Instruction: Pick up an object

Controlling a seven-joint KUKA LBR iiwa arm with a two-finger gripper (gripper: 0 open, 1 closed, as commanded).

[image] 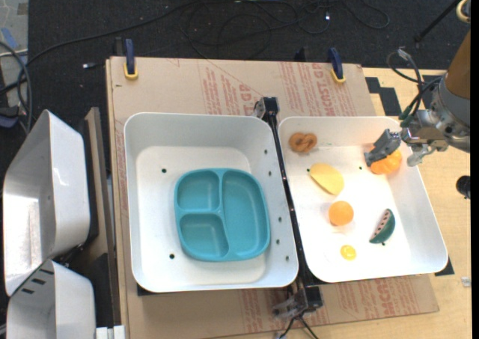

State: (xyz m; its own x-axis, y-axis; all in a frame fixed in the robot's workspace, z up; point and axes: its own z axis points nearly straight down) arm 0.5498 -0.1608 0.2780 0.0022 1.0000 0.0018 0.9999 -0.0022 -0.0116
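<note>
My gripper (400, 150) hangs over the far right corner of the right bin (430, 203), its two fingers spread apart and open. An orange piece (387, 165) lies just under the left finger (380, 147), partly covered by it; I cannot tell if they touch. Also in this bin are a brown pretzel (302, 141), a pale yellow slice (327, 178), an orange ball (340, 213), a watermelon wedge (382, 227) and a small yellow piece (348, 252).
The left bin (142, 180) holds a teal divided tray (222, 214). A dark divider (284, 195) runs between the bins. The arm (456, 98) comes in from the right above the bin's rim. White containers (41, 195) stand at the far left.
</note>
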